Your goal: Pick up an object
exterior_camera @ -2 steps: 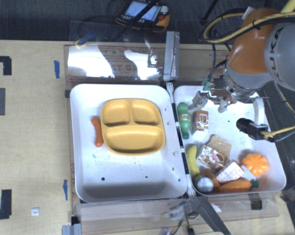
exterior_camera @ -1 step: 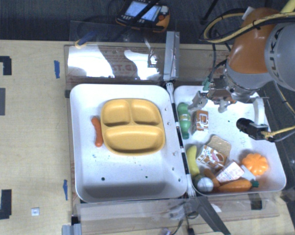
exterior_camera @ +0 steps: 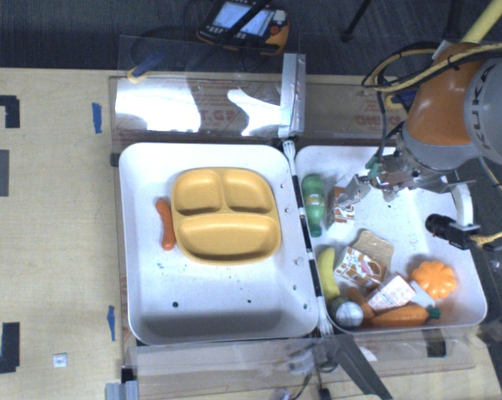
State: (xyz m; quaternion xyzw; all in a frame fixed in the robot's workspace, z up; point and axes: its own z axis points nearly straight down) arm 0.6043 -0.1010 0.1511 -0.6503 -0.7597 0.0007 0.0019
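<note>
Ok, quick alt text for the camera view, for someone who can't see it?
The gripper hovers over the right bin, above its clutter: a green bottle, a small pumpkin, a carrot. The left bin holds a yellow divided tray and an orange sausage.

No legible text, printed snack packets (exterior_camera: 361, 267) too blurred to read

L bin (exterior_camera: 143, 307): tray (exterior_camera: 226, 215) at centre, hot dog (exterior_camera: 166, 224) just beside its left edge. R bin (exterior_camera: 472, 307): bottle (exterior_camera: 315, 202) by left wall, banana (exterior_camera: 327, 272) in front of it; pumpkin (exterior_camera: 435, 279) front right, carrot (exterior_camera: 397, 315) along front wall.
</note>
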